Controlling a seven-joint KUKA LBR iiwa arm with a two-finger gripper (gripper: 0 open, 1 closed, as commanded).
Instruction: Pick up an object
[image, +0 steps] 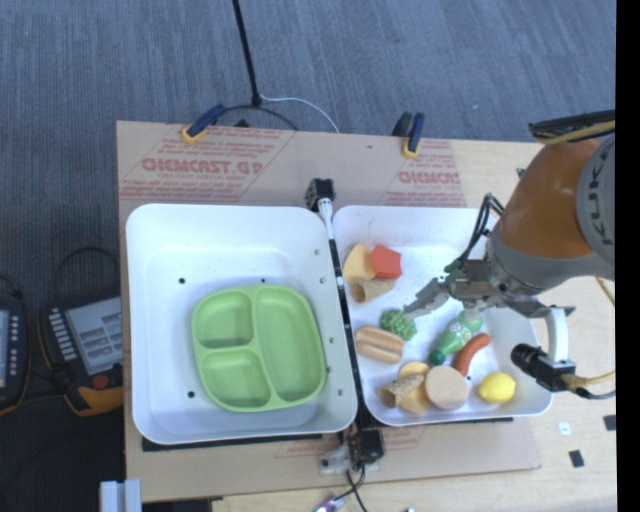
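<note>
The arm (560, 215), grey with a broad orange band above the wrist, rises closest to the lens and reaches in from the right over the right bin (430, 228). Its gripper (430, 298) hangs low over the middle of that bin, fingers (425, 296) parted a little and pointing left; one dark finger shows clearly, the other is half hidden by the wrist, and nothing sits between them. Just left of and below the fingertips lies a small green broccoli piece (397, 324), close but apart from them. Beneath it rests a hot dog bun (378, 344), against the bin's left wall. Higher up, a red block (386, 262) touches a yellow-tan wedge (357, 264) (possibly a cheese or bread toy; too small to tell). Under the wrist a green bottle-like piece (455, 336) lies tilted, with a red-orange chili (472, 352) beside it. Along the near wall sit a round pale slice (446, 387), a tan chunk (410, 385) touching it, and a yellow lemon (496, 387) near the right corner. The left bin (165, 240) holds a green divided plate (260, 346) with three compartments. Both bins sit on a brown board (200, 160) with clamps at its far edge.
</note>
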